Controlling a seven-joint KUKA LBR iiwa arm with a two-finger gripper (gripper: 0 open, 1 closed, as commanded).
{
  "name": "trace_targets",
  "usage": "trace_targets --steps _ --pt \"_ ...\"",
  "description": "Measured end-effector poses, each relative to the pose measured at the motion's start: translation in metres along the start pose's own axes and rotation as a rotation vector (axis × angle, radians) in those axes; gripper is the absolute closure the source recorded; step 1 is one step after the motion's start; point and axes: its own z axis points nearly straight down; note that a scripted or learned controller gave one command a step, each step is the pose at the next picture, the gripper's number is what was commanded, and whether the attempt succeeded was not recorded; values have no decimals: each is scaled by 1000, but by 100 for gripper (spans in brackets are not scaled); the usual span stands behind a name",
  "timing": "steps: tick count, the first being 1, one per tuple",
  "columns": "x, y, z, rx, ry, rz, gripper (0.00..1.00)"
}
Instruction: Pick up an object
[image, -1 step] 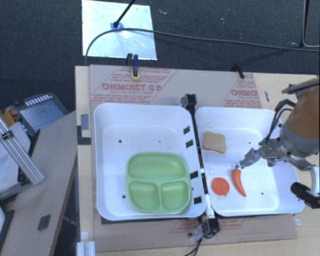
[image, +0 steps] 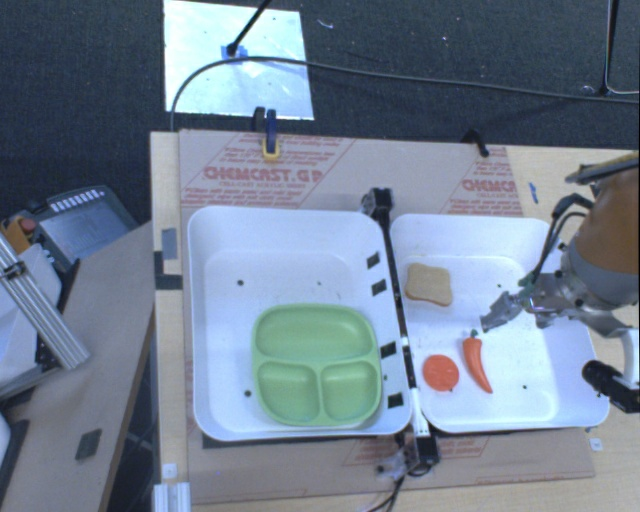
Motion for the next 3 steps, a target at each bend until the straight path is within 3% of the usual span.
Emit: trace_targets --steps 2,3 --pt "-1 4 111 3 2 2 0" --pt "-1 5 98 -1 1 1 100"
